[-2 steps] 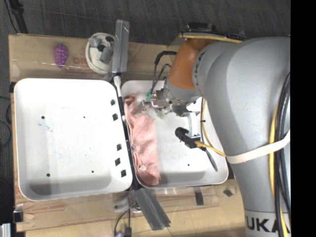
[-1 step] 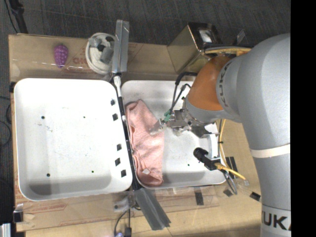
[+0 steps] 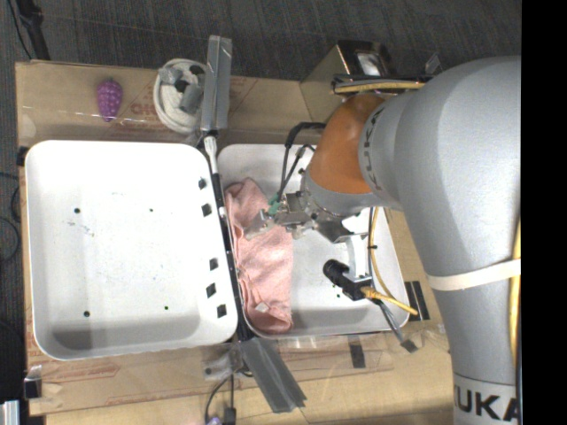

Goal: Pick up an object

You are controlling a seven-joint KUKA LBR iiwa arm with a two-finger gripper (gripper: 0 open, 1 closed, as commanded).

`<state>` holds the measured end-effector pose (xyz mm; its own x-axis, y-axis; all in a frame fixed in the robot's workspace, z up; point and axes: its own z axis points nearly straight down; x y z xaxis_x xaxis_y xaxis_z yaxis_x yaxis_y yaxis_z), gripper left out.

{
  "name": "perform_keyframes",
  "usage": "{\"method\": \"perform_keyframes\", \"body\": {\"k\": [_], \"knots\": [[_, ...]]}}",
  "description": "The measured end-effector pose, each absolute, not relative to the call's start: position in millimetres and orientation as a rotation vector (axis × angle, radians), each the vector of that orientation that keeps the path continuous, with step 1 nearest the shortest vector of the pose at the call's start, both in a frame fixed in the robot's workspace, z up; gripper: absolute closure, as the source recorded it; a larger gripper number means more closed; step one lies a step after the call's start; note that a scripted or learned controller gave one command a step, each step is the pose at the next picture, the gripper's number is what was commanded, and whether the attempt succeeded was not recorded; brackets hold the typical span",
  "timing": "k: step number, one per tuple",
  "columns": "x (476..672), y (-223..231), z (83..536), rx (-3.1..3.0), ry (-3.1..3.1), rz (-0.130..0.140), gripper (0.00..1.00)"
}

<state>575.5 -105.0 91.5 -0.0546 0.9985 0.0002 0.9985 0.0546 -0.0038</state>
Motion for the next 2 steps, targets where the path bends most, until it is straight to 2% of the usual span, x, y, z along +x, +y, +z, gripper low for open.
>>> {"method": "perform_keyframes", "body": {"k": [1, 2], "knots": [[611.6, -120, 95, -2.132, -2.304, 0.002, 0.00], [534.7, -153, 92, -2.071, -2.359, 0.002, 0.00]]}}
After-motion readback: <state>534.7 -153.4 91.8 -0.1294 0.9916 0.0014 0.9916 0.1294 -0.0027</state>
